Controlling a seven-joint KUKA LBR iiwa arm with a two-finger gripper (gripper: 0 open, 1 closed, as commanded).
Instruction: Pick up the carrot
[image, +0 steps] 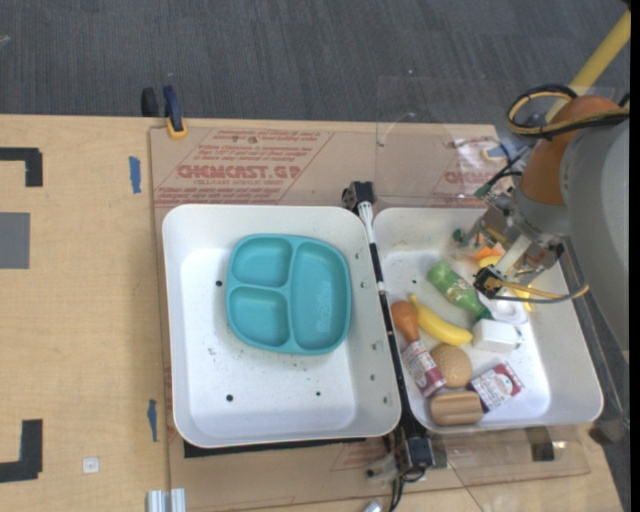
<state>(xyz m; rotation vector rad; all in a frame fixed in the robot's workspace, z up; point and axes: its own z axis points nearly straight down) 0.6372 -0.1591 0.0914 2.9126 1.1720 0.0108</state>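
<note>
Robotics lab: taped bench (80, 300), two white bins (190, 330), toy food.

- The one camera sat fixed above the bench (70, 300), looking down at a slant, so the far edge lay at the top of the view and the near edge at the bottom.
- It stood far enough back to take in both white bins whole: the left bin (190, 330) mid-view, the right bin (570, 385) toward the right edge.
- Dark floor (300, 50) showed beyond the bench's far edge.
- The arm (560, 160) entered from the right, over the right bin's far corner.
</note>
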